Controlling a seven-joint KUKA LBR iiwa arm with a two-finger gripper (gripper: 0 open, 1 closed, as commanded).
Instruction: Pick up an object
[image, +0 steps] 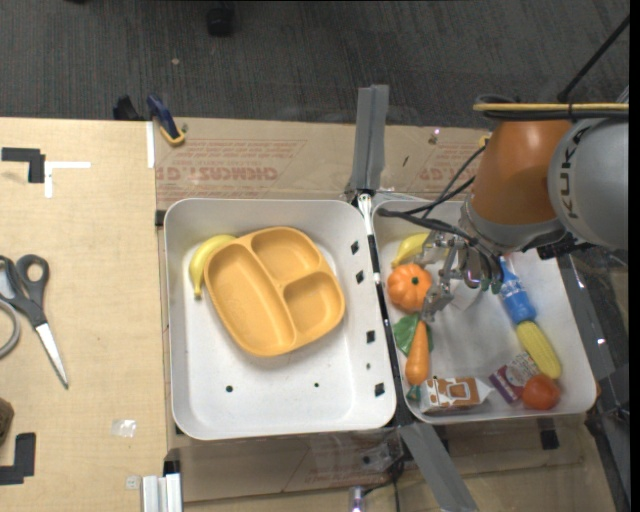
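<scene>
bright, even overhead light — soft shadows | sharp focus — faint bin (270, 418) glare

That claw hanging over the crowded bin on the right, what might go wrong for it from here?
The gripper hangs beside a small pumpkin whose round shape may slip from a pinch. The toys lie close: a carrot sits just below the pumpkin and a banana just above, so closing might nudge or catch a neighbour. The pumpkin also sits near the bin wall, leaving little room on that side.

A robotics lab: KUKA arm (590, 180) over bench bins (190, 330) (scissors (35, 310) nearby).
</scene>
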